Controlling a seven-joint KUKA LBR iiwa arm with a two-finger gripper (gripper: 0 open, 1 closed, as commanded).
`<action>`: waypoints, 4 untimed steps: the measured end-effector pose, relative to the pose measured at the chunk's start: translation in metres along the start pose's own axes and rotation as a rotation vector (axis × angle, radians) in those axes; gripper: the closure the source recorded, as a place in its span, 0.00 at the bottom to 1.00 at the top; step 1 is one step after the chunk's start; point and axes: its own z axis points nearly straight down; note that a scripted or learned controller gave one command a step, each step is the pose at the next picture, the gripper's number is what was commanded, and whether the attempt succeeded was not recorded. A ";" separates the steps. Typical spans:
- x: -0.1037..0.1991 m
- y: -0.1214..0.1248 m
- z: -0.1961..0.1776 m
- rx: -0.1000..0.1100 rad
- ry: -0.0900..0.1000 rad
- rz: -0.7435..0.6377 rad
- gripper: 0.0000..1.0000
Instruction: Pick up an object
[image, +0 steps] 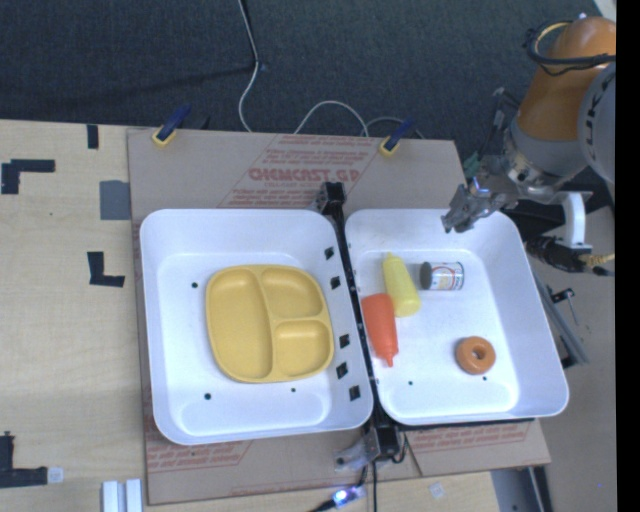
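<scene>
We judge this the approach step: our gripper (462, 218), whose state we cannot tell, hangs over the right bin's (535, 290) far rim, and must next descend onto the jar (442, 276) nearby.

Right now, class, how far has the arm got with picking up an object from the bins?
Done: nothing looks lifted. The yellow bottle, orange bottle, small jar and doughnut all lie in the right bin; the yellow tray sits in the left bin. In hand: the gripper hangs over the right bin's far edge. Left: descend, grasp, lift.
</scene>
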 end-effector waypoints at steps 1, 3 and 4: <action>0.052 -0.007 0.010 0.002 0.000 -0.001 1.00; 0.164 -0.008 0.013 0.001 -0.001 -0.001 1.00; 0.220 -0.012 0.005 0.000 -0.001 -0.001 1.00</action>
